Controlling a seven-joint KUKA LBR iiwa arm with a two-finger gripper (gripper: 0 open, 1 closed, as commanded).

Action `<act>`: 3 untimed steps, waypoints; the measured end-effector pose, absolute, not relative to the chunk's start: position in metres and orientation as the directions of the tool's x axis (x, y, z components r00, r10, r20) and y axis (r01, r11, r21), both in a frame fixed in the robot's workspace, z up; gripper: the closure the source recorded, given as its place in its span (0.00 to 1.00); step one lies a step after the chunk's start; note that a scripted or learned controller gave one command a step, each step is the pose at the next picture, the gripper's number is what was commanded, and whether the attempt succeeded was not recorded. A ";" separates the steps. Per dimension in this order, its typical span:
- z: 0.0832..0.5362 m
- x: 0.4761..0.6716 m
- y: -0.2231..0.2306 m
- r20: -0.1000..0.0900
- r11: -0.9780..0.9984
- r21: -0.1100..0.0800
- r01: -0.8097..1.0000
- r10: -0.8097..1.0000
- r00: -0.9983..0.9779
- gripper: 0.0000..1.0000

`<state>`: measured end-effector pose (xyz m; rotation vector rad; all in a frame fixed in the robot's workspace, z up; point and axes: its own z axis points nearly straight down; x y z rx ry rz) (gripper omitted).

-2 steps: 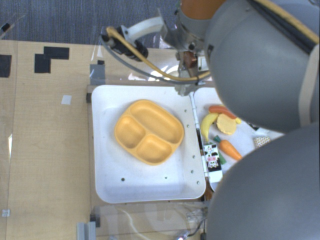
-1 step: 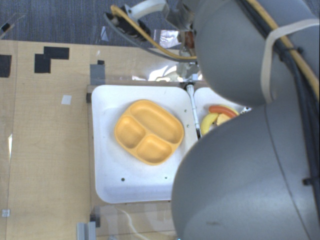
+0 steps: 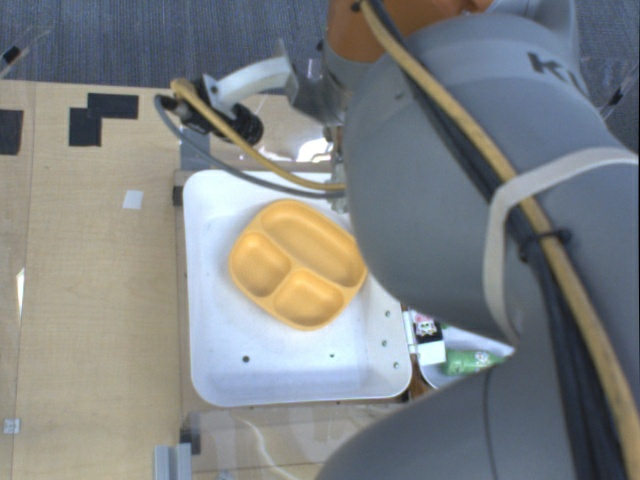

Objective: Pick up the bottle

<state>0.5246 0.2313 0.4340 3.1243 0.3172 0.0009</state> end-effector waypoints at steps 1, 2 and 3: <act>0.434 0.525 0.231 0.000 -0.980 0.002 0.199 0.199 0.980 0.00; 0.444 0.526 0.228 0.002 -0.981 0.003 0.196 0.196 0.981 1.00; 0.444 0.527 0.228 0.002 -0.981 0.003 0.195 0.195 0.981 0.00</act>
